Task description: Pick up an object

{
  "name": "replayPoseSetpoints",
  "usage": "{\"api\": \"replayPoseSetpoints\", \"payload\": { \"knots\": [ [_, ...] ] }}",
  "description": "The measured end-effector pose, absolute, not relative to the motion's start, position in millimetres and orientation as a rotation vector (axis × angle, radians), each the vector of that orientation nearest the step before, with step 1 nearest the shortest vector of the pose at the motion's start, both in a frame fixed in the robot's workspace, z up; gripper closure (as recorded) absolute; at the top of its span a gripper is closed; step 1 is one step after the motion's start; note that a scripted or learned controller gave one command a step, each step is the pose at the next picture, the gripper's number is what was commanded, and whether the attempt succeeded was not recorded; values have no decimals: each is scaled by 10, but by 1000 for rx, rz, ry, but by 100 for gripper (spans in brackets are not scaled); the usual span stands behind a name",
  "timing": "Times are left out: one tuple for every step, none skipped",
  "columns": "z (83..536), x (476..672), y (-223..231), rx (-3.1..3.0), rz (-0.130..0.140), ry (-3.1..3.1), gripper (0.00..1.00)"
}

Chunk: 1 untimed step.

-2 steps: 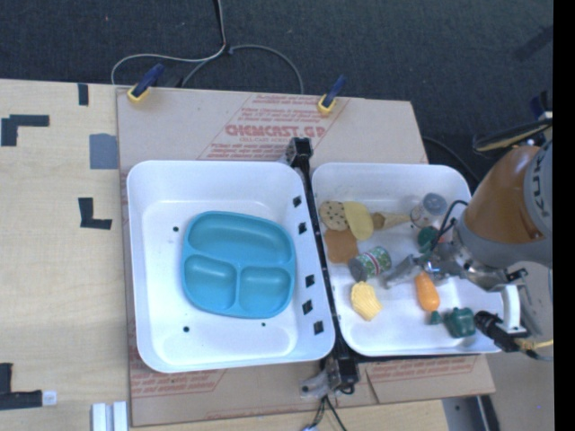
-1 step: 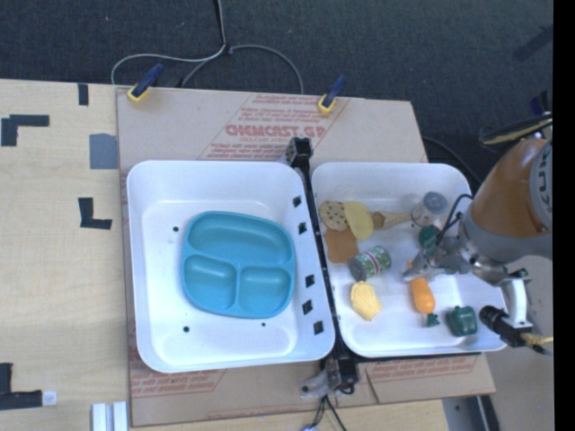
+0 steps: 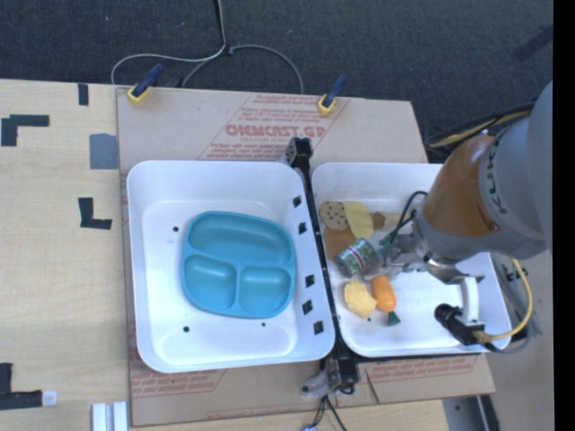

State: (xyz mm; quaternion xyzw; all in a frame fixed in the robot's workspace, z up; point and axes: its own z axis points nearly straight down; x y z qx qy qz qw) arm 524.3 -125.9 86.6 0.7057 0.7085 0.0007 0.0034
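From my remote seat I cannot tell how the jaws of the gripper (image 3: 393,257) are set as they hang low over the right bin (image 3: 413,339), the small can (image 3: 358,256) just to their left and the carrot (image 3: 384,294), long axis running toward the bin's near wall, just below them, with bare floor to the right.

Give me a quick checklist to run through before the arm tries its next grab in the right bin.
1. Gripper over the right bin: ok, beside the can.
2. Finger state: cannot tell, hidden under the wrist.
3. Anything held: cannot tell.
4. Targets in reach: ok, the carrot, yellow piece and cookie lie nearby.
5. Clutter: not ok, carrot and yellow piece lie close together.
6. Blue tray sits alone in the left bin: ok.
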Motion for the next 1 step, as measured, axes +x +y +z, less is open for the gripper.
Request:
{"api": "replayPoseSetpoints", "payload": {
  "knots": [
    [1904,5392,-584,2208,11,2228,100]
  ]
}}
